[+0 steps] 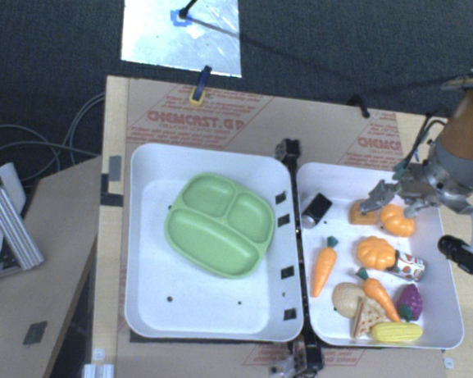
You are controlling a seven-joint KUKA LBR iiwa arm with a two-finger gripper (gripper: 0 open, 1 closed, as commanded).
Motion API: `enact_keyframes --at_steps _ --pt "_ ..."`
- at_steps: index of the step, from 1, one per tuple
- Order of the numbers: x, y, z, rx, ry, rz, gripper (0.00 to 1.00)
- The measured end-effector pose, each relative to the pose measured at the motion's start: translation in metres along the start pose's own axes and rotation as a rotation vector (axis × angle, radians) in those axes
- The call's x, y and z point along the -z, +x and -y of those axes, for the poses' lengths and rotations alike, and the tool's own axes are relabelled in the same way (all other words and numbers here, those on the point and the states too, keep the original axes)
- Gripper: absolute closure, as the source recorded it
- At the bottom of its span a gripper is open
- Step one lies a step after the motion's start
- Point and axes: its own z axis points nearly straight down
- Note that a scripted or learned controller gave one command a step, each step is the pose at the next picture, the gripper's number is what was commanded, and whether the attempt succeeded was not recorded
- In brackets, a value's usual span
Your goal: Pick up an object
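Two shallow white bins sit side by side on the bench: the left bin [140, 299] bears a green divided plate [219, 224], and the right bin [447, 322] holds toy food, with the grey arm [472, 135] reaching in over its far right corner. The gripper [393, 199] hangs with its fingers spread and nothing between them, just above a small orange pumpkin [398, 222]. Nearer lie a larger orange pumpkin [376, 252], two carrots [323, 267], a purple grape bunch [409, 300] and a yellow corn cob [397, 331].
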Motion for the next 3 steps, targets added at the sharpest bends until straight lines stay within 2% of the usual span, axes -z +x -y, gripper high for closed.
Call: enact_keyframes --at_steps 1,3 --pt "0.007 0.000 -0.003 0.003 -0.012 0.002 0.00" --pt "-0.102 -0.002 0.007 0.000 -0.009 0.001 0.00"
